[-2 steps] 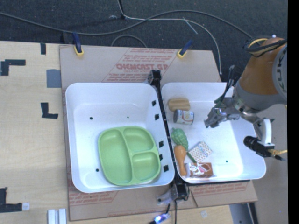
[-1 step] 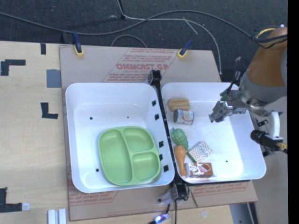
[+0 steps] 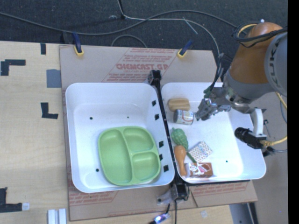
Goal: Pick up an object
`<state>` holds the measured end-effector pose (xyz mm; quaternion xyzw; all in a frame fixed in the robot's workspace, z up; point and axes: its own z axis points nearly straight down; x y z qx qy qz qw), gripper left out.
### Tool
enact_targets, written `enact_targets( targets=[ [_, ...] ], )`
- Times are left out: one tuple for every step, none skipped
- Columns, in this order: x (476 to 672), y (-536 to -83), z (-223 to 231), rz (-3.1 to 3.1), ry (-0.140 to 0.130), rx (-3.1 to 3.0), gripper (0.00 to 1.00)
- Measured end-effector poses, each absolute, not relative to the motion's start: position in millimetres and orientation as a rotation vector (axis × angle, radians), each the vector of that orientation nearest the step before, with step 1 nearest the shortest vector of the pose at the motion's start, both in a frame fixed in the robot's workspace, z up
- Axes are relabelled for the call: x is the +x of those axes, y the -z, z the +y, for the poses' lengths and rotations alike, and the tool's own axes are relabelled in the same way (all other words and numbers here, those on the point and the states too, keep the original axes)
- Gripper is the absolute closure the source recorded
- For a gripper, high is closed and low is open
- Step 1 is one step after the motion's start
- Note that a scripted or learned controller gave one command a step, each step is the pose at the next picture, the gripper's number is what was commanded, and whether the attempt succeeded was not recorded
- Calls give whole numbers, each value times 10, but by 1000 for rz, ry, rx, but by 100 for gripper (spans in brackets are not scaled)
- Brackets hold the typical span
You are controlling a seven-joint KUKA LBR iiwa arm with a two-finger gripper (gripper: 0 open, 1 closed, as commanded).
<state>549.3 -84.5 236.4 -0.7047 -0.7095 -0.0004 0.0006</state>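
gripper (image 3: 203,112) low in right bin (image 3: 243,169), just beside small can (image 3: 184,117); can lies near divider, under bread roll (image 3: 179,103). we can't tell jaw opening, nothing seen held. we centre over can, approach square, avoid nudging roll, close slow, lift straight.

Even, bright overhead light; the two shallow white plastic bins (image 3: 79,101) nearly wash out, shadows lie soft along their walls, and the whole frame is slightly grainy and soft.
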Motion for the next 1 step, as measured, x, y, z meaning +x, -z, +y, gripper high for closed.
enact_targets(
  targets=[
    [5451,-2431,-323,-2227,0,-2213,100]
  ],
)
